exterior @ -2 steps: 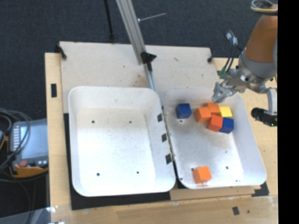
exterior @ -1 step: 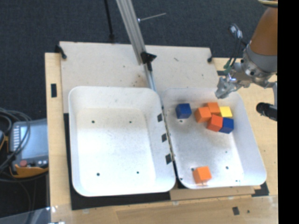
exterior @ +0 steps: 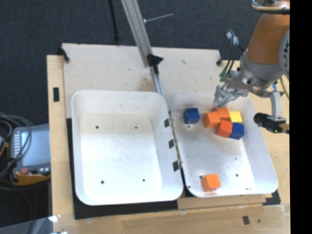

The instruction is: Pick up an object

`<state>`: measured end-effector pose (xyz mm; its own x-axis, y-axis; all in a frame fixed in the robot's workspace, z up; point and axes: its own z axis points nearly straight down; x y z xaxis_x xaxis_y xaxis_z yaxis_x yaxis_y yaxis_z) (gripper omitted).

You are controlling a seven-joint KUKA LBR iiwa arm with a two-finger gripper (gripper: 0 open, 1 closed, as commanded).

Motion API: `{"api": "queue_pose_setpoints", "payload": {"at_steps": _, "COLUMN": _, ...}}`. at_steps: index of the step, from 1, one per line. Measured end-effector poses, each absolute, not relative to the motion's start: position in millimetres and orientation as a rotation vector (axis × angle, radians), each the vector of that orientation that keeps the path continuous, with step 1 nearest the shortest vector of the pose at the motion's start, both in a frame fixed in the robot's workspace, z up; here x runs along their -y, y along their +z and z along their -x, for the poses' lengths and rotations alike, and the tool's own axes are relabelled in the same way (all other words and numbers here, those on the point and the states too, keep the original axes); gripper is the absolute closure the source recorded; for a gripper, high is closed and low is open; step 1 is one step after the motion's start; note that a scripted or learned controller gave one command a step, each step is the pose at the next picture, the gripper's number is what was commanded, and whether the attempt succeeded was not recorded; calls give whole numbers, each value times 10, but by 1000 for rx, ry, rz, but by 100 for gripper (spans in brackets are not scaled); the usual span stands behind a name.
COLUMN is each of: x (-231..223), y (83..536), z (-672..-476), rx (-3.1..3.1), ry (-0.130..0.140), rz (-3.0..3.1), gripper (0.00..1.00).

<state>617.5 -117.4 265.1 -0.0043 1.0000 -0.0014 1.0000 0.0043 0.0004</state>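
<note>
White plastic bins sit side by side on my bench, and the right bin [exterior: 253,150] carries everything I care about. From my remote seat I see the gripper [exterior: 220,100] hanging over that bin's far edge, just beside the cluster of blocks and a little to its left in the camera view. Its grey fingers point down toward the bin floor, and I cannot tell from this angle how the hand is set; I see no block between them. The cluster lies near the far right of the bin: an orange block [exterior: 211,119] on the left, a second orange block [exterior: 224,112] touching it behind, a yellow block [exterior: 235,116] to the right, a red-orange block [exterior: 224,128] in front and a dark blue block [exterior: 237,130] just beside that one. A separate blue block [exterior: 191,115] rests apart from the cluster, closer to the divider between the bins. Another orange block [exterior: 211,182] lies alone near the front edge of the right bin, well apart from the rest. The left bin [exterior: 122,101] shows its speckled white floor. An aluminium post [exterior: 136,23] slants up behind the bins.
</note>
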Motion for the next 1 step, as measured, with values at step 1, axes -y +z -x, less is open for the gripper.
{"api": "queue_pose_setpoints", "payload": {"at_steps": 1, "x": 690, "y": 2514, "z": -6052, "rx": -2224, "ry": 0, "rz": -2218, "gripper": 100}}
